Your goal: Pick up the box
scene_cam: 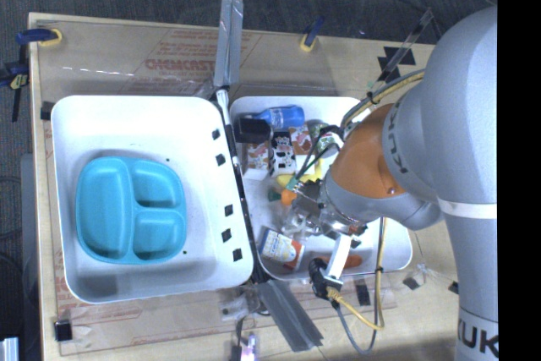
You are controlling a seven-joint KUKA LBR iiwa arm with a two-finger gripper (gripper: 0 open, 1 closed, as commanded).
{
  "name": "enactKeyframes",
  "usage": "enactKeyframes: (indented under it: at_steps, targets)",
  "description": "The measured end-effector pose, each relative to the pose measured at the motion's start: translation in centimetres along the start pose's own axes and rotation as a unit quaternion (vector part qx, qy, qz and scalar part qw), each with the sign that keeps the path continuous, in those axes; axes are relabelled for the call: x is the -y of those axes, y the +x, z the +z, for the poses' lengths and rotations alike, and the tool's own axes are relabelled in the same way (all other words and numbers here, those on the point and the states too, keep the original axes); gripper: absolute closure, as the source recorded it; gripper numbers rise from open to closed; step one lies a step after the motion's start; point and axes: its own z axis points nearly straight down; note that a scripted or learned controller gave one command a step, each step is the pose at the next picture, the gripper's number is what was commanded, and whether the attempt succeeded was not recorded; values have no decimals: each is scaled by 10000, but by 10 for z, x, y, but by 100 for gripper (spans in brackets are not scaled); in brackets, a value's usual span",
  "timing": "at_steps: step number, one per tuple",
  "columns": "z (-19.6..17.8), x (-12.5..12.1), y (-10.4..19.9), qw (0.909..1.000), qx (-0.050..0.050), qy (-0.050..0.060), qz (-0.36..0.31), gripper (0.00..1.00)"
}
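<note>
The left bin [68, 131] holds a blue divided tray [131, 209]. In the right bin [254, 110], the box [283, 151] lies at the far left among clutter. My gripper [297, 220] hangs nearer, its grip hidden from me.

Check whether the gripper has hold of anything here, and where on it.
Cannot be told. The gripper is down among the clutter in the right bin, with the wrist covering its tip, so no item is visibly held between the jaws.
</note>
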Motion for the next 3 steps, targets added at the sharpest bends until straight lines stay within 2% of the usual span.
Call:
enactKeyframes:
  at_steps: [1,2,3]
  targets:
    - [-93,10,18,9973,-4,-40,-731,100]
    - [-93,10,18,9973,-3,-40,-728,0]
    - [8,6,12,9906,-2,-36,-1370,0]
